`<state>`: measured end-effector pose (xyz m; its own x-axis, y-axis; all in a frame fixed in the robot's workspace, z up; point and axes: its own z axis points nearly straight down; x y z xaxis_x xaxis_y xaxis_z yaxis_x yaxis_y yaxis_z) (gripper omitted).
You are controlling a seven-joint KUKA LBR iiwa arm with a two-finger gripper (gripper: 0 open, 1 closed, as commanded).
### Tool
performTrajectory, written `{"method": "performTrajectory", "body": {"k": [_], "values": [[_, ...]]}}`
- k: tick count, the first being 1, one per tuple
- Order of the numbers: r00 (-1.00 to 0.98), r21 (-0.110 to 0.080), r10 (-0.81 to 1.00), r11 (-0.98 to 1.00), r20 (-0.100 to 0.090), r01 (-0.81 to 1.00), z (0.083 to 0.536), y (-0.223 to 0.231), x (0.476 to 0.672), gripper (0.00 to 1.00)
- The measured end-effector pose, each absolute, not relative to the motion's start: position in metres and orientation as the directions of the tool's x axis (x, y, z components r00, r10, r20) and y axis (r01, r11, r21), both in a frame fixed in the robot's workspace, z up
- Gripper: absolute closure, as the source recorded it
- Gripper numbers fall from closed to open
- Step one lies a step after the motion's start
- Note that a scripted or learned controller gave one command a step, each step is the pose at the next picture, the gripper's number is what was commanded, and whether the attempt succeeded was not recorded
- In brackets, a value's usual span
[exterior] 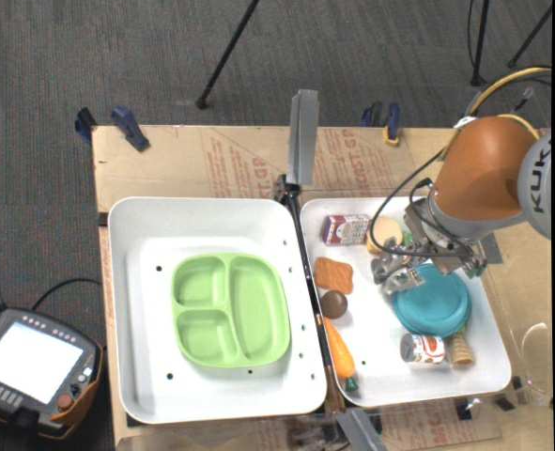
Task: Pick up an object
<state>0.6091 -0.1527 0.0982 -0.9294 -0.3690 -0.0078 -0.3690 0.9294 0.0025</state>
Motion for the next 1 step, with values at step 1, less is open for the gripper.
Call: {"method": "performTrajectory", "body": {"k": [1], "values": [[-1.000, 0.002, 0.017, 1.000, 0.002, 0.017, 0.0864, -0.1553, 0.5396, 1.00]]}}
